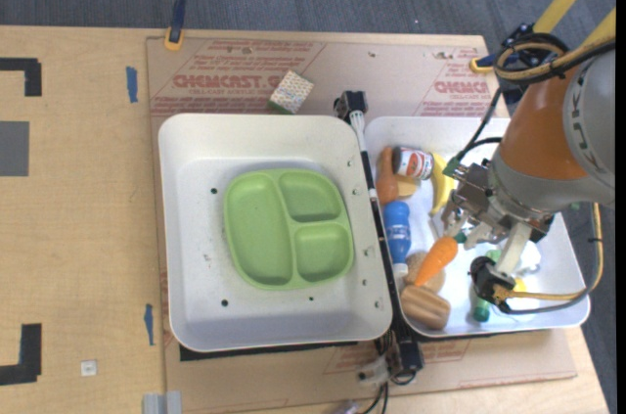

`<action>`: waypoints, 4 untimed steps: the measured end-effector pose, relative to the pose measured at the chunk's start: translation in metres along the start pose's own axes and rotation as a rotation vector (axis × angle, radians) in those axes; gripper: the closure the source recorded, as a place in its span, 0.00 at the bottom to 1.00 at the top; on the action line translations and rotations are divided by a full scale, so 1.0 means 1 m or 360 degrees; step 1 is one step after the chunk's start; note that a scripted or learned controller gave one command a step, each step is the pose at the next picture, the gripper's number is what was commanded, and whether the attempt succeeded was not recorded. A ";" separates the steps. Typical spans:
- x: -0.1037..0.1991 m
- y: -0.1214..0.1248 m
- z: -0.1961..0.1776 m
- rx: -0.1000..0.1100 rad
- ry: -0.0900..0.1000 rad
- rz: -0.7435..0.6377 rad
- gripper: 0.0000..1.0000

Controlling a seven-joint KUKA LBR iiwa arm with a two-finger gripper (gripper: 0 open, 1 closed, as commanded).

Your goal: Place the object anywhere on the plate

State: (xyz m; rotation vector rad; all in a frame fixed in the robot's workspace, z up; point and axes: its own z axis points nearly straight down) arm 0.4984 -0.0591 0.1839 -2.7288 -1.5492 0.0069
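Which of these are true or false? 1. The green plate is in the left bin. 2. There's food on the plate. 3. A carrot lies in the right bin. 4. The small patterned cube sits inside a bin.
1. True: the green plate lies in the left bin.
2. False: its compartments hold nothing.
3. True: the carrot lies in the right bin, beside the blue bottle.
4. False: the cube sits on the cardboard behind the bins.

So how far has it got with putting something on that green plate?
Nothing looks done: the green plate in the left bin bears nothing. The gripper hangs over the right bin beside the carrot. Grasping, carrying and placing remain.
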 end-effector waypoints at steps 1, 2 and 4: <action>0.067 -0.022 -0.026 -0.0007 0.0006 -0.0045 1.00; 0.115 -0.047 -0.046 -0.0009 0.0005 -0.0055 1.00; 0.207 -0.040 -0.082 -0.0003 -0.0002 -0.0007 0.00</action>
